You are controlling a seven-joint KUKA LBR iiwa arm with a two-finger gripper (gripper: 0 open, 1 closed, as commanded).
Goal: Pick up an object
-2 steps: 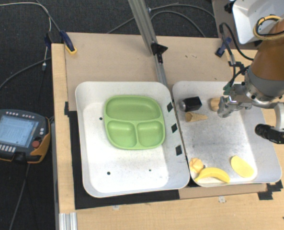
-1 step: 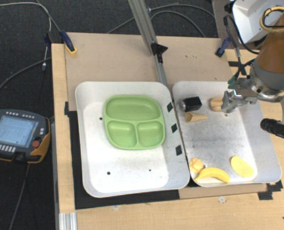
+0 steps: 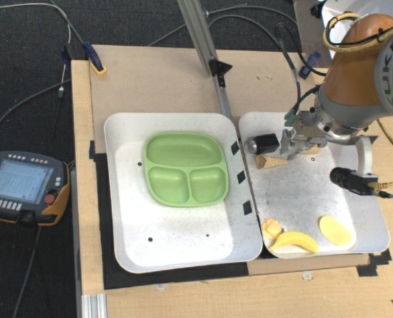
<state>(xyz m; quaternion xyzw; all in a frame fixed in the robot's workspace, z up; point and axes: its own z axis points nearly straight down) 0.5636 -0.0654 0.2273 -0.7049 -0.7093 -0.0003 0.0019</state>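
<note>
Gripper low in the right bin, up by its top-left corner

Gripper (image 3: 290,148) sits right over a tan wedge block (image 3: 270,161) with a black block (image 3: 263,142) just at its 10 o'clock; honestly can't tell how wide the jaws are or whether they're touching anything. Banana (image 3: 294,242) and yellow disc (image 3: 335,230) lie at the bin's (image 3: 315,191) 6 o'clock edge.

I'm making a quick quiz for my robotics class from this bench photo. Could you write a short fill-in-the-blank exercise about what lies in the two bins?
1. The green divided plate lies in the ____ bin as the camera sees it.
2. The banana lies by the near rim of the ____ bin.
3. The divided plate has ____ compartments.
4. The gripper is above the ____ bin.

Missing words: left; right; three; right
</note>
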